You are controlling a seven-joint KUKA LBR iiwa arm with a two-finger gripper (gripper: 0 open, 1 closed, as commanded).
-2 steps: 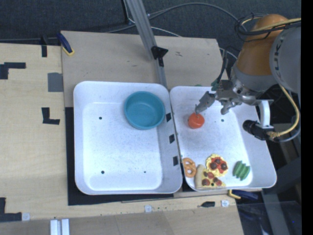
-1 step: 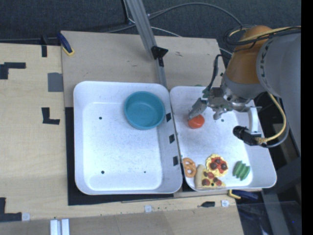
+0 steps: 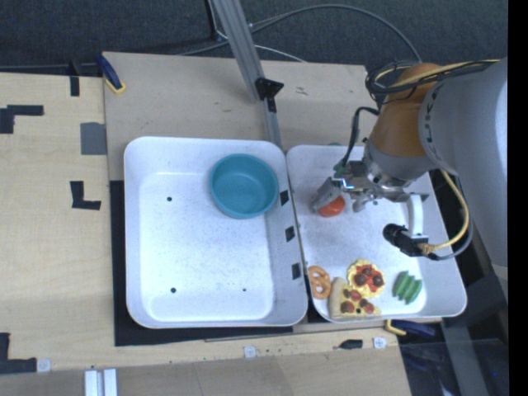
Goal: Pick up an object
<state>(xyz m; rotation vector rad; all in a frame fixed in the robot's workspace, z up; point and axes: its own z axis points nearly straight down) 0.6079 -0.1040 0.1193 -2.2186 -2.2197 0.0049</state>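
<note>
gripper low over a red object in the right bin

the gripper (image 3: 337, 195) sits low in the upper left part of the right bin (image 3: 441, 304), and a small red-orange object (image 3: 332, 208) lies right under its grey fingers, touching them or very nearly. the object peeks out just below and toward the near side of the fingertips, so the coming move looks like a short drop and squeeze, not a reach. whether the jaws are wide or narrow, i cannot tell; the wrist hides the gap. the object looks rounded, with no clear long axis.

well apart, along the near edge of the same bin, lie a pretzel (image 3: 318, 282), a pizza slice (image 3: 360, 287) and a green piece (image 3: 407, 287). the left bin (image 3: 157, 295) holds a blue bowl (image 3: 243, 185).
</note>
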